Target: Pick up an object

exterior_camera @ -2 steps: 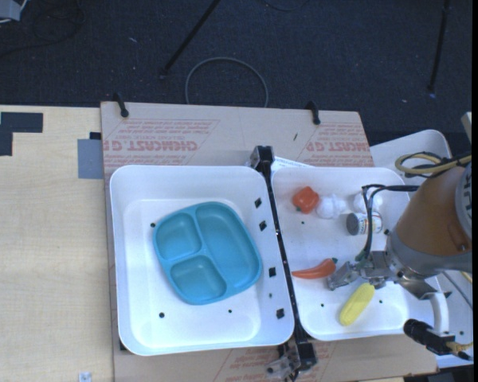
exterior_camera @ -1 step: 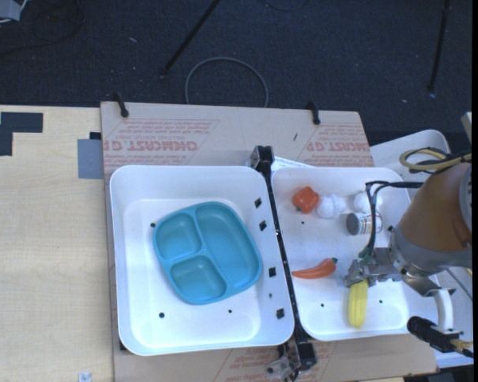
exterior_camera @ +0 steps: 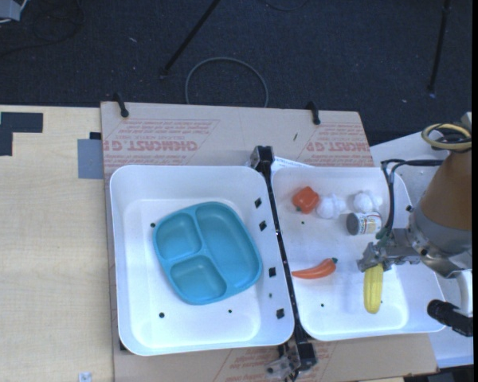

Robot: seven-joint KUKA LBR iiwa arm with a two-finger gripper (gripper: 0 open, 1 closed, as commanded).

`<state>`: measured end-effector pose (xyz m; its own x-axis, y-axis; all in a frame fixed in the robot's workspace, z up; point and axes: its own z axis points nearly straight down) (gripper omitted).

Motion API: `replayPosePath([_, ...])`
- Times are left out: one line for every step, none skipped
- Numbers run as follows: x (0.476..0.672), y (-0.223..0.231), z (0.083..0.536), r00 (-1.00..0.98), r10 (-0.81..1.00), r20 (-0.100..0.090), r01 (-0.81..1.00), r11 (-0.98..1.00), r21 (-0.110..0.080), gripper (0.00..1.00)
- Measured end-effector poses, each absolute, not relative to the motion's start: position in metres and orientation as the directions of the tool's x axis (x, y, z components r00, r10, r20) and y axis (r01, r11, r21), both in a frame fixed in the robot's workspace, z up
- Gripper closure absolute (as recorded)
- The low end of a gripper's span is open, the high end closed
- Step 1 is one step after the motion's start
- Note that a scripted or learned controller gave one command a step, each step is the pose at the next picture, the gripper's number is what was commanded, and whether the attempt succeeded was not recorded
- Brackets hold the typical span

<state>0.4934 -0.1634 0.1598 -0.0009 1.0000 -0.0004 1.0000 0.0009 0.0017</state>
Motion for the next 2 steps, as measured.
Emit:
replayPosePath([0.493,-0.164,0.202,0.000,1.000,0.000,1.000,0.000,0.001,1.00])
replayPosePath([0.493,-0.165,0.222,-0.001,1.000,0.000,1.000,0.001,0.000,1.00])
